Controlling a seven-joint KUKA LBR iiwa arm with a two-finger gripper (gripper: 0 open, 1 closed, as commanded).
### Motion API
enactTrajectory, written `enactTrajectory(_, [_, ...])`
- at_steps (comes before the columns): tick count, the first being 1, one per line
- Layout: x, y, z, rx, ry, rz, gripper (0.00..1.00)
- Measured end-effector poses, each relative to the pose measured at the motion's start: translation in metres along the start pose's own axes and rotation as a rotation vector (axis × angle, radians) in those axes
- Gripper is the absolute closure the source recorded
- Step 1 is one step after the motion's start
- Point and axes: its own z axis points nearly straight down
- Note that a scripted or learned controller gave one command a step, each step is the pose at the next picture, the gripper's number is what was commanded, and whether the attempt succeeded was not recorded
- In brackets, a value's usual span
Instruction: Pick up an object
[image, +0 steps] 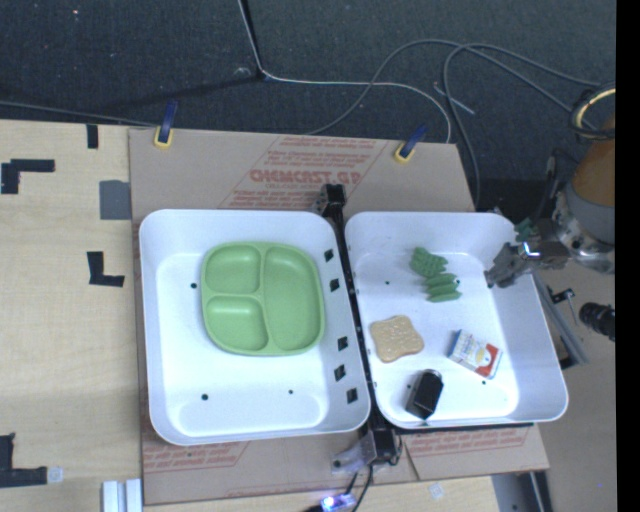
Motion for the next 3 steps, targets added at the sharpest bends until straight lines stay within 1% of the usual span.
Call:
enactTrajectory(1, [0.052, -0.005, -0.008, 0.004, 0.002, -0.003, 1.0])
enactTrajectory(2, [0.105, -0.018, 0.003, 0.007, 0.001, -0.002, 1.0])
enactTrajectory(3, [0.152, -0.027, 0.002, 0.007, 0.001, -0.001, 1.0])
